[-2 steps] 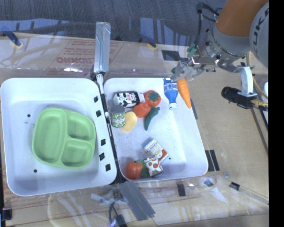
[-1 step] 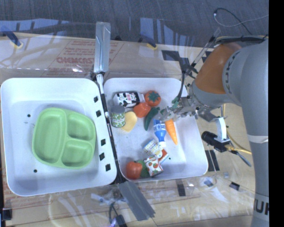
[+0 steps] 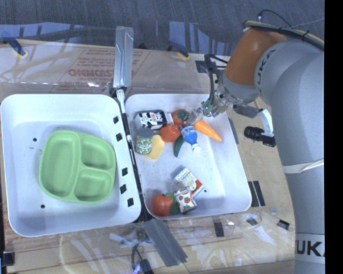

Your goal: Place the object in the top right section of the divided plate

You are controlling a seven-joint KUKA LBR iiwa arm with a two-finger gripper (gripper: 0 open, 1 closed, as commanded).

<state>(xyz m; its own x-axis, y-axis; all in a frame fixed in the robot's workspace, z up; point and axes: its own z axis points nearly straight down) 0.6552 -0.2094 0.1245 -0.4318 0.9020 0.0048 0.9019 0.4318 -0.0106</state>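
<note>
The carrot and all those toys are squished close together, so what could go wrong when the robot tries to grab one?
1. The gripper sits by the carrot, which touches the blue bottle and lies near the tomato; it might nudge or catch a neighbour.
2. The green divided plate lies in the other bin, across the divider; a loosely held toy could drop on the way.

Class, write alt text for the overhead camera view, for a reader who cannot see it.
A grey robot arm's gripper hovers over the right white bin, just above an orange toy carrot among scattered toy foods. The left white bin holds a green divided plastic plate with nothing in its sections.
</note>
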